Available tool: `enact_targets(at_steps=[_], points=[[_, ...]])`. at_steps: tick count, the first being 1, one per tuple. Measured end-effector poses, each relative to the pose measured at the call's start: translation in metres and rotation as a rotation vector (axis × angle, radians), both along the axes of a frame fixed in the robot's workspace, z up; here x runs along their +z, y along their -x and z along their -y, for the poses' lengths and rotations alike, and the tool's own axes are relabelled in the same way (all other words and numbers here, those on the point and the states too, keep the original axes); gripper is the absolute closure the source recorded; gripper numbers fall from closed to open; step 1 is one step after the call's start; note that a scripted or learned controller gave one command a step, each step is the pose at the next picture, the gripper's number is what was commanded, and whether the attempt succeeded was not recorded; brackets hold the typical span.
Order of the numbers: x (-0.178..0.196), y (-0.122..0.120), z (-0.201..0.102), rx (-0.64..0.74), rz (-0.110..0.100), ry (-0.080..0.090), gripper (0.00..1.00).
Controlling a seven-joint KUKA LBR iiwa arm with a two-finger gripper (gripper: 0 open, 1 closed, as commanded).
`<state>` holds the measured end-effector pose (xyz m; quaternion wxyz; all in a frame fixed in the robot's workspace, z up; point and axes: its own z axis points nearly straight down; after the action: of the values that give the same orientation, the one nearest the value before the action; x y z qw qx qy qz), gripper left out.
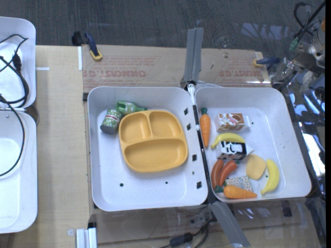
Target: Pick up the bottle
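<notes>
the arm (309,56) is parked way out at about 2 o'clock, past the corner of the right bin (279,105), all metal bits and cables up there. honestly can't tell what the claw is doing, it's lost in the clutter.

the bottle (130,107) is in the left bin (98,154), lying on its side at roughly 11 o'clock, green and see-through plastic looking, tucked right against the top edge of the yellow plate (153,140). just beside it sits a small can (110,121) with a green label and grey ends, touching the plate's left rim.

the plate is smooth plastic, rounded square, three compartments.

right bin has toy food: a carrot (205,127) along the left wall, a snack box (231,121), a curved banana (228,139), another banana (271,177) at 4 o'clock, red peppers (223,170), a second carrot (239,192).
</notes>
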<state>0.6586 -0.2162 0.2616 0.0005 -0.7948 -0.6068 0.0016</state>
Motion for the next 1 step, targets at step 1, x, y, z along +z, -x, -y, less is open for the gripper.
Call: enact_targets(at_steps=[1], points=[[0.0375, -0.0001, -0.001, -0.03, 0.003, 0.001, 0.0]])
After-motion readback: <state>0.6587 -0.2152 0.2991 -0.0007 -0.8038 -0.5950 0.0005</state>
